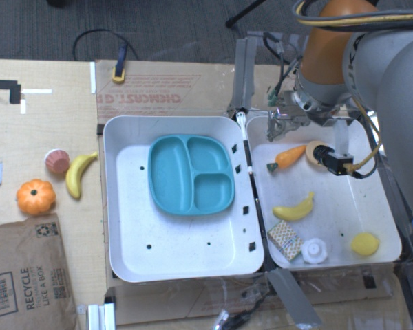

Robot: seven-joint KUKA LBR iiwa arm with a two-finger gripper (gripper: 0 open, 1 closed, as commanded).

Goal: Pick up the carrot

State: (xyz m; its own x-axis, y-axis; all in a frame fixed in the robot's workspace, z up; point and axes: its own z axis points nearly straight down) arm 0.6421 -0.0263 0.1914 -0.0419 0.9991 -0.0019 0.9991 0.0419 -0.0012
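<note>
The carrot (290, 157), orange with a small green tip pointing left, lies on the floor of the right bin (382, 198) near its back left corner. My gripper (281, 121) hangs over that bin's back edge, just above and slightly left of the carrot. Nothing shows between it and the carrot, and the carrot rests on the bin floor.
The right bin also holds a yellow banana (294, 208), a lemon (365, 243), a checkered packet (283, 239) and a white cap (314, 251). A teal divided plate (191, 174) sits in the left bin (124, 205). A banana (79, 174), a small pumpkin (36, 196) and a pink ball (57, 161) lie on the bench at left.
</note>
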